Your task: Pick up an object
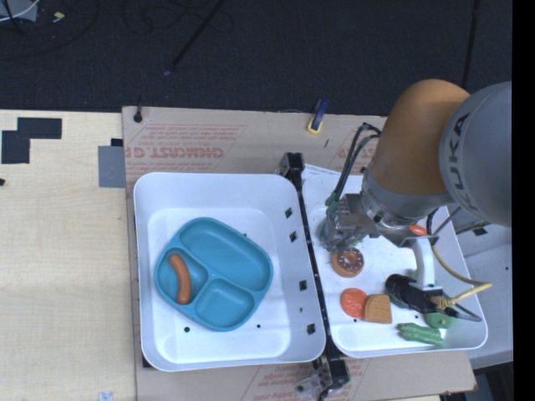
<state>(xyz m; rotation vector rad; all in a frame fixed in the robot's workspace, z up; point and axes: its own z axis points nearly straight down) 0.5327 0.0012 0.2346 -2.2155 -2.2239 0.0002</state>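
**A:** Looking down from the fixed camera, where is the arm?

**B:** The grey arm (pixel 435 153) comes in from the right and hangs over the right bin (pixel 368 342). Its claw (pixel 341 234) is low over the near-left part of that bin, close to the wall between the two bins.

**A:** Is the claw wide, narrow, or holding something?

**B:** That cannot be told, because the wrist hides it from above. Nothing is seen gripped.

**A:** What could it pick up?

**B:** A brown ring-shaped toy (pixel 347 261) lies on the bin floor just below the claw, though contact cannot be judged. Nearer the front lie a red round piece (pixel 352 301) and a tan block (pixel 379 309), touching each other. A green piece (pixel 421 334) sits in the front right corner.

**A:** And the other bin?

**B:** The left bin (pixel 159 207) holds a blue divided plate (pixel 230 257). An orange sausage (pixel 179 277) lies in the plate's left compartment. Both bins rest on the pale surface (pixel 58 249).
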